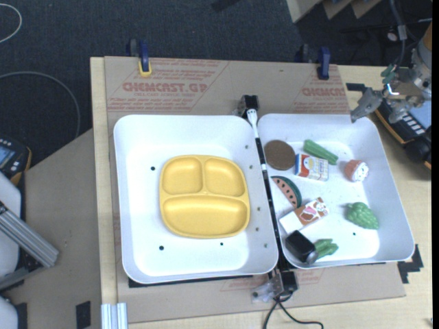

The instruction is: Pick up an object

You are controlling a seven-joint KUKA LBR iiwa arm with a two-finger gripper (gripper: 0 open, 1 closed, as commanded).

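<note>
The things to pick lie in the right bin [384,184]. Near its upper left sits a brown disc [279,154], and just right of it a small carton [311,167] with a red and white label. A green pod [320,151] lies slantwise above the carton, touching its top edge. Further right, apart from these, is a small red and white piece [356,171]; what it is cannot be made out. Below the disc a watermelon slice [287,190] lies close to the bin's left wall. Under that is a second small carton [307,213], tilted. A leafy green lump [361,214] rests near the right wall. At the lower left corner a black block [300,245] touches a small green piece [324,247]; their shapes are hard to read.

The left bin [137,204] holds a yellow tray [204,195] with three compartments. Both bins rest on a brown board [206,84] held by two blue clamps [143,55] at its far edge.

The gripper [374,101] hangs over the upper right corner of the right bin, above the rim and well apart from every object. One grey finger [363,105] points down and left; the rest is cut off by the picture's edge and clutter, so whether the jaws are parted or closed cannot be told. Nothing is seen between them.
</note>
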